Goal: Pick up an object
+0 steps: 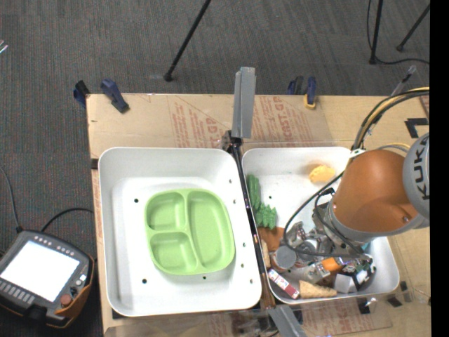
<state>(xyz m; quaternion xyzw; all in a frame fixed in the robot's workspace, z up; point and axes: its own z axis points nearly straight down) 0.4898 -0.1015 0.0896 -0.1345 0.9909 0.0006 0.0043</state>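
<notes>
Gripper down in right bin, among clutter near front wall; finger state unreadable, cannot tell if anything gripped. Objects around it: green toy, yellow piece near back, wedge. Left bin holds green divided tray.

A cardboard-topped bench bears two white bins: left bin, right bin, side by side

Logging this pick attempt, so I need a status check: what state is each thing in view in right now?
Green divided tray: lying flat in the left bin.
Yellow object: loose near the right bin's far wall.
Green toy: against the right bin's left wall.
Gripper: down among the clutter.
Tablet: screen lit.
</notes>
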